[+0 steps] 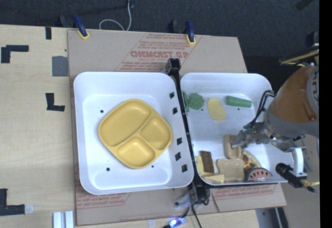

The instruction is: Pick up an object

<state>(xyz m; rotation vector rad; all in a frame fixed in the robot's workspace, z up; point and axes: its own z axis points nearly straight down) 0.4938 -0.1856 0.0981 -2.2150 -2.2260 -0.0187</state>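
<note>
Progress: we are judging the pick as not yet done. We are seeing the gripper (244, 138) hanging low over the near right part of the right bin (228, 79), just above a tan piece (231, 146), and nothing is showing between its tips. How wide it is standing we cannot tell at this slant. Left to do, as we are reading it: close on one item and lift it out.

Left bin (85, 86): we are counting one thing, a yellow tray (136, 132) with three compartments, lying near the middle and tilted.

Right bin, far part: we are listing a green leafy bit (195, 101) by the left wall, a yellow piece (216, 108) beside it, and a green bar (238, 101) further right, all well apart from the arm.

Right bin, near part: we are listing a brown block (207, 161), a tan slab (231, 169) beside it, and a red item (257, 173) at the near right corner, crowded together.

Likeliest target: the tan piece under the gripper, though we are only guessing this.
</note>
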